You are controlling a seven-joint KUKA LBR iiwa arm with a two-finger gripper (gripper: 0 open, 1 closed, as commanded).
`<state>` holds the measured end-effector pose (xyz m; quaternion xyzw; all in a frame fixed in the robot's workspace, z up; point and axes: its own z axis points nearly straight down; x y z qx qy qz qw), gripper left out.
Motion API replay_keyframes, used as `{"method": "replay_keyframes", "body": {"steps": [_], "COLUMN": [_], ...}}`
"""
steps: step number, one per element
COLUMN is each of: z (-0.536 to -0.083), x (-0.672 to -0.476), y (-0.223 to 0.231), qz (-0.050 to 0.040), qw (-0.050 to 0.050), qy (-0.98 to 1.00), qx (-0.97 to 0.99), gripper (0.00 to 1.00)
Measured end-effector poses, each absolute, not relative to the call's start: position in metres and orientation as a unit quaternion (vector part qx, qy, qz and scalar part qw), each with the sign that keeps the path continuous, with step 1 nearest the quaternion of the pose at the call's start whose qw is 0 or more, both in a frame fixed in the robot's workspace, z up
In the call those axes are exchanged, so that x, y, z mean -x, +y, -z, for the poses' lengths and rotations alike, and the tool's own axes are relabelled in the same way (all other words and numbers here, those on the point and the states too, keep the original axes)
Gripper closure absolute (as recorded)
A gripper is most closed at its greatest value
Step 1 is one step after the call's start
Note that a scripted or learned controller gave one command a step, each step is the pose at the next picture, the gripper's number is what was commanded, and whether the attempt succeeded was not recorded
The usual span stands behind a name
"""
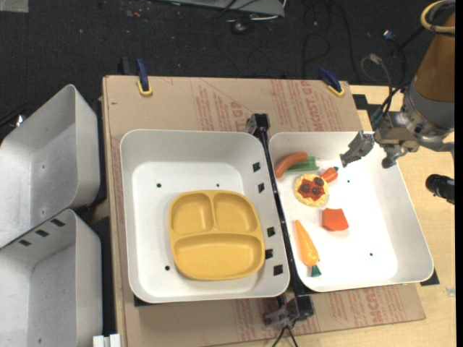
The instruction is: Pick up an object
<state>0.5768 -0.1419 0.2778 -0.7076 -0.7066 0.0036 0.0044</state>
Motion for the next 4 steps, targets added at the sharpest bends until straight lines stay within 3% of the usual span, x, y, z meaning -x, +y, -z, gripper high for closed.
{"method": "replay_keyframes", "body": {"steps": [1,3,4], "z": [-0.284,-0.161,-0.111], "x": [-0.579,-0.577,-0.586], "y": [-0.142,-0.128,-0.124], "qz": [-0.0004,-0.0016,-0.0009], "qw": [0.0,0.002,0.001], "qy": [-0.707,-0.707,-0.708], "qx": [0.707,0.707,0.706], "gripper": [0.0,0.0,0.0]}}
